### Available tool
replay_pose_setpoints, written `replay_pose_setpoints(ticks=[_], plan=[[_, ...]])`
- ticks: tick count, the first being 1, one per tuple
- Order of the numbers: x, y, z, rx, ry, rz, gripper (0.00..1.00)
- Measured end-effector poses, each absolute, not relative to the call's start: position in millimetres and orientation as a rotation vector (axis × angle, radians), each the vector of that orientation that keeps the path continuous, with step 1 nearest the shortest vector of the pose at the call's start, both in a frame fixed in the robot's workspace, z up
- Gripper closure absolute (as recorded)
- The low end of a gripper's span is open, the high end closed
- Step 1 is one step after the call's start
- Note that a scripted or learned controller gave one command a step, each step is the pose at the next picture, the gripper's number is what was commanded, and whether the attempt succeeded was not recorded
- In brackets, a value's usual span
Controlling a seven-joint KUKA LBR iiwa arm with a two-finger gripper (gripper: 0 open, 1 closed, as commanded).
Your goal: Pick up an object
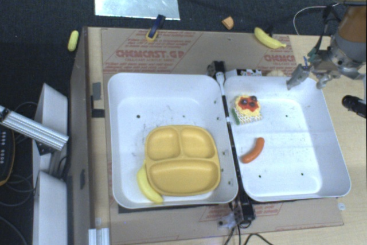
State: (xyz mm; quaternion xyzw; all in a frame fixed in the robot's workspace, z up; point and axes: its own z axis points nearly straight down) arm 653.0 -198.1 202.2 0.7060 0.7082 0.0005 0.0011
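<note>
You see the arm [351,31] as a grey rounded wrist under an orange band, with a yellowish ring on top. Thin pale cables loop beside it. Its gripper [308,78] is grey metal with 2 short dark-tipped fingers [293,82].

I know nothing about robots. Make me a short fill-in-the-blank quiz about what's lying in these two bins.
1. The yellow divided tray lies in the ____ bin.
2. The orange sausage lies in the ____ bin.
3. The banana in the left bin touches the ____.
4. The gripper hovers over the right bin's ____ corner.

Answers: left; right; tray; far right
</note>
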Motion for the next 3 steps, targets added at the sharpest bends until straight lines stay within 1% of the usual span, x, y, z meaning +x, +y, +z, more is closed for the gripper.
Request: replay_pose_setpoints(ticks=[1, 2, 3], plan=[[618.1, -135.2, 183.2, 2.216, 2.227, 0.002, 0.00], [590.9, -130.9, 84.2, 2.219, 2.222, 0.001, 0.00], [553.8, -95.4, 84.2, 2.219, 2.224, 0.001, 0.00]])
